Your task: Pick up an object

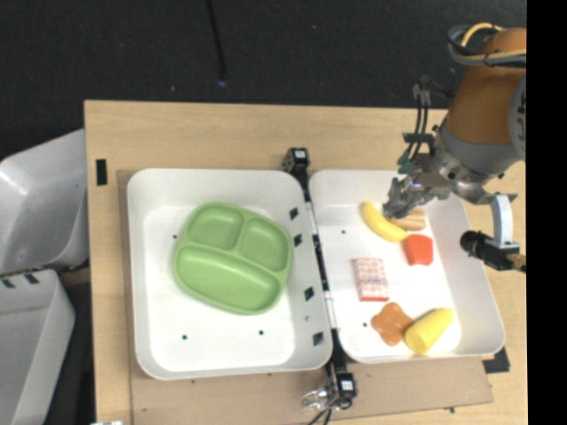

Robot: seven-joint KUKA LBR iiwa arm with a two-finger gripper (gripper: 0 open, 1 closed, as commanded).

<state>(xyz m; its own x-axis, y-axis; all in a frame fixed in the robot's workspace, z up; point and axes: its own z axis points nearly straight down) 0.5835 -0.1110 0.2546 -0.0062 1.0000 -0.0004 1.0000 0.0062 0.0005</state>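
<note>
- The gripper (406, 198) hangs low at the far side of the right bin (474, 326), over the banana (383, 223); I cannot tell how it is set, nor whether it grips anything.
- This looks like the approach; the next move likely calls for closing squarely on the banana.
- Touching the banana, a sausage (412, 225) crowds that spot.
- Nearer the camera lie an orange piece (419, 250), a pink packet (371, 278), a cookie (390, 322) and a yellow lemon (429, 329).
- Well away, the left bin (146, 326) holds a green tray (233, 257).
</note>
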